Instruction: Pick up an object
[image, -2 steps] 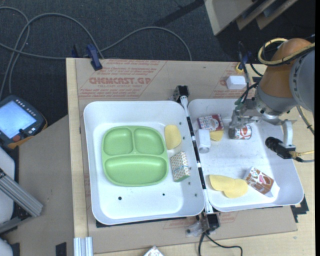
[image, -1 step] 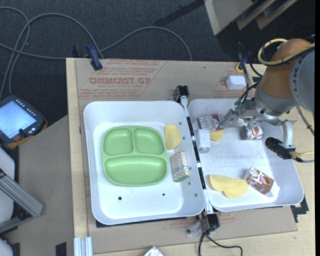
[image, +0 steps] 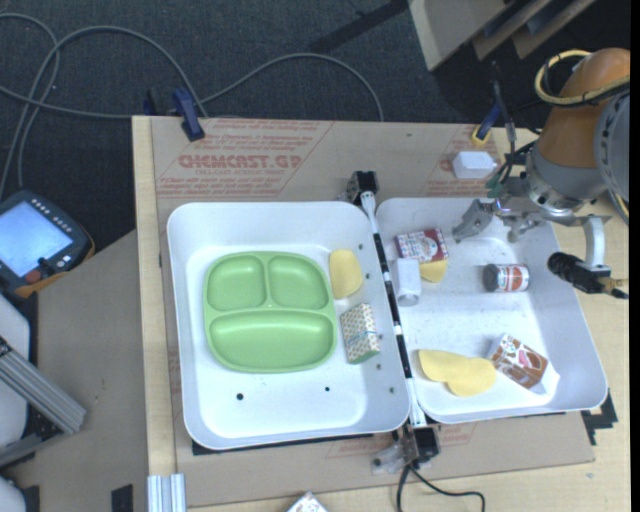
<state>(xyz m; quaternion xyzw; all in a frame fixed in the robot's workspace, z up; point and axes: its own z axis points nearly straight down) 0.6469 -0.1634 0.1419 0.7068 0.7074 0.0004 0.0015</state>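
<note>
Camera view: arm comes in from the right, tool (image: 497, 214) sits over the far part of the right bin (image: 575, 345). Fingers are spread apart, nothing between them, tips just above the bin floor.

Right bin contents:
- red-and-white packet (image: 419, 244) at far left, by the divider
- white cylinder (image: 407, 281) just near of it, with a small yellow piece (image: 434, 270) touching on its right
- small can (image: 506, 278) on its side, mid bin, near side of the tool, apart from it
- yellow flat piece (image: 456, 372) at the near edge
- red-and-white carton (image: 519, 361) just right of that, tilted

Left bin (image: 190, 300):
- green divided plate (image: 269, 310), three compartments, centre
- yellow piece (image: 345, 272) at the plate's far-right corner
- patterned block (image: 360, 332) just right of the plate's near half

Both bins sit on a cardboard sheet (image: 240, 155) on the bench. Blue clamp (image: 185, 111) at the far-left corner of the sheet. Handheld pendant (image: 35, 240) with a lit screen lies well left of the bench.
</note>
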